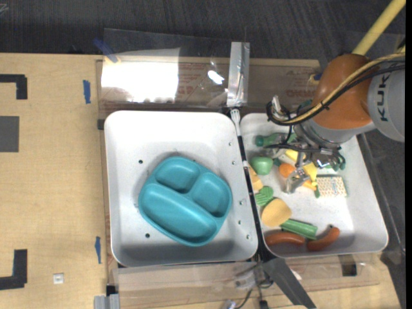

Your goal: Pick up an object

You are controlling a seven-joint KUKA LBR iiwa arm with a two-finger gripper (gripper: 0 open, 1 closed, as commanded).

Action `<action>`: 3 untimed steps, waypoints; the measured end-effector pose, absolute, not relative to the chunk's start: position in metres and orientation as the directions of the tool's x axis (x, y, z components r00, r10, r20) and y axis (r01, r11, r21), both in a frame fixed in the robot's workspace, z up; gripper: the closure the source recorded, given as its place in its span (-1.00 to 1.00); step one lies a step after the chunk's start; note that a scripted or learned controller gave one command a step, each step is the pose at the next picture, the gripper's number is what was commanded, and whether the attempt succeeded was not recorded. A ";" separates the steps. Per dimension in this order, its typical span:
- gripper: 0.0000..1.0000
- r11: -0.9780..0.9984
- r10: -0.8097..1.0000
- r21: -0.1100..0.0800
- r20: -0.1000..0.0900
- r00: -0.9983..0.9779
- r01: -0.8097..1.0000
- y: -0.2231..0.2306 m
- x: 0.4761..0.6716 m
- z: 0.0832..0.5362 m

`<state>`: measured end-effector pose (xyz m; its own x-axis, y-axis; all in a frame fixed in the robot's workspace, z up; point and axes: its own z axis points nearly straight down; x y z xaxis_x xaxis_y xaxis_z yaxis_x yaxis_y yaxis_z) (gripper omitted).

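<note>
from my screen the two white bins (pixel 122 140) look like smooth, slightly glossy plastic. the teal divided plate (pixel 185 200) is smooth plastic with a soft sheen. the worktop (pixel 48 192) reads as matt, pale wood board. the toy food pieces (pixel 283 211) look like shiny plastic. the hand (pixel 297 180) looks like dull grey metal.

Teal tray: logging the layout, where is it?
The teal tray lies in the left bin, apart from the toys in the right bin.
</note>
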<state>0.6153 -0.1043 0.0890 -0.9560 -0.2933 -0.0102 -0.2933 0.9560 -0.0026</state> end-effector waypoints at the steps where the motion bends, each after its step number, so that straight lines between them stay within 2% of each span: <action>1: 1.00 0.956 -0.293 -0.006 -0.026 -0.956 -0.292 -0.103 0.620 0.103; 2: 1.00 0.949 -0.315 -0.009 -0.022 -0.949 -0.315 -0.101 0.635 0.281; 3: 1.00 0.803 -0.596 0.002 -0.002 -0.803 -0.596 -0.034 0.596 0.184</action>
